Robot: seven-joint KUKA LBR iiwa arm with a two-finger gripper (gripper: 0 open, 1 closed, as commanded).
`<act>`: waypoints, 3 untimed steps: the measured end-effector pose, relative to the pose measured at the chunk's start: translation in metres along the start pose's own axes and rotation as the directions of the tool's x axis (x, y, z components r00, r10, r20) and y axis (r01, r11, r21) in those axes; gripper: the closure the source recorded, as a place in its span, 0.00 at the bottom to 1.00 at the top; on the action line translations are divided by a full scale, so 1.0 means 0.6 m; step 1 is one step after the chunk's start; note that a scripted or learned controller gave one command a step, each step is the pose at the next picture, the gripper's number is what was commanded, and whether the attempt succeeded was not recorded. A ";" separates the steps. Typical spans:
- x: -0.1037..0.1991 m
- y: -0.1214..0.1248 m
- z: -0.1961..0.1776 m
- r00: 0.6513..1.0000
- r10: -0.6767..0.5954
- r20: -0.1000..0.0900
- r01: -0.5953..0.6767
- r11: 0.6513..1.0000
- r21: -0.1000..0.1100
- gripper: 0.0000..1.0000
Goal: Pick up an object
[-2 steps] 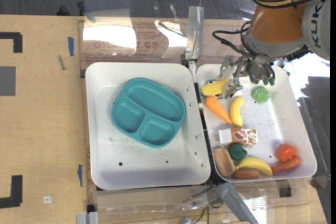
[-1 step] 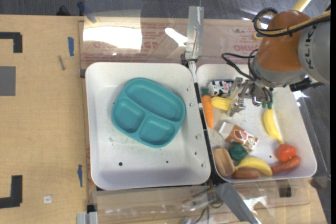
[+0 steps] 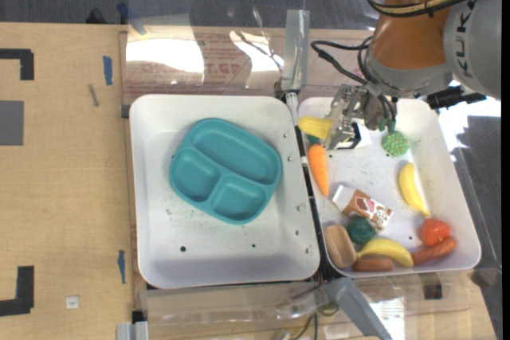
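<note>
My gripper hangs low over the back left corner of the right bin, under the orange wrist band. A yellow toy lies just to its left against the bin wall. An orange carrot lies just in front of it. I see nothing held in the gripper. A green bumpy ball sits close to its right.
The right bin also holds a banana, a small brown-and-white carton, a tomato, a second banana, a bread roll and a dark green piece. A teal divided plate lies in the left bin.
</note>
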State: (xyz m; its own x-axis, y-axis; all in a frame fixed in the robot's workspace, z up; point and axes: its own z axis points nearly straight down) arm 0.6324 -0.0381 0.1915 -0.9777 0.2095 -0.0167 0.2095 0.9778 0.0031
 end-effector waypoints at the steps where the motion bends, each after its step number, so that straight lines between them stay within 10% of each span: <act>1: 0.001 -0.150 0.120 0.998 -0.052 -0.020 0.052 0.999 0.004 1.00; 2: -0.080 -0.275 0.162 0.963 -0.270 -0.011 0.270 0.963 0.000 1.00; 3: -0.094 -0.269 0.089 0.999 0.032 -0.002 -0.032 0.999 0.003 1.00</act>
State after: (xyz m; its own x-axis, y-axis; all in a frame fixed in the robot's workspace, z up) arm 0.6548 -0.2079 0.1385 -0.9705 0.2405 -0.0143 0.2406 0.9706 0.0006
